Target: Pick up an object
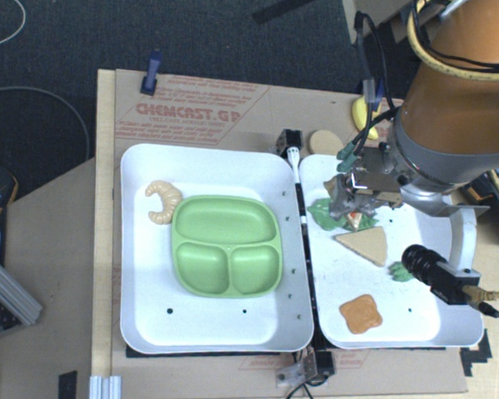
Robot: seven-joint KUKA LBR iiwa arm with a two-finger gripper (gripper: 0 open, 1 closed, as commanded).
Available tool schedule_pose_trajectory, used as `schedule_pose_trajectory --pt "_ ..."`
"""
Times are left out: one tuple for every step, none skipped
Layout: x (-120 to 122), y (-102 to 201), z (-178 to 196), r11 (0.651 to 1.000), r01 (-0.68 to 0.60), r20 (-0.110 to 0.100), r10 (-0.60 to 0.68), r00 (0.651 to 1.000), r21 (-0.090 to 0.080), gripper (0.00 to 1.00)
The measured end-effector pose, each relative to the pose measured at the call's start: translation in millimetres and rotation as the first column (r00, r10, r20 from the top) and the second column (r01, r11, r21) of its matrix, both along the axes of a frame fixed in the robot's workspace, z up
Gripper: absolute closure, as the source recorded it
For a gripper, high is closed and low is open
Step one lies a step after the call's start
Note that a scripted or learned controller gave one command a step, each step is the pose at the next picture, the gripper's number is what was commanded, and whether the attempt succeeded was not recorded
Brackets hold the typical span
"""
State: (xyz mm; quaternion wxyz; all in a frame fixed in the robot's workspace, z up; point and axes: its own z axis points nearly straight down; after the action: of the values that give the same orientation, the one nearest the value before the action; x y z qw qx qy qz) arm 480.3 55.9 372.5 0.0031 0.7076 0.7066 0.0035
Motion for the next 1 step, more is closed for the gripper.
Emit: schedule_pose_trajectory --pt "-0.7 41.1 11.8 1.0 -0.006 -0.005 0.006 1.0 0.0 1.0"
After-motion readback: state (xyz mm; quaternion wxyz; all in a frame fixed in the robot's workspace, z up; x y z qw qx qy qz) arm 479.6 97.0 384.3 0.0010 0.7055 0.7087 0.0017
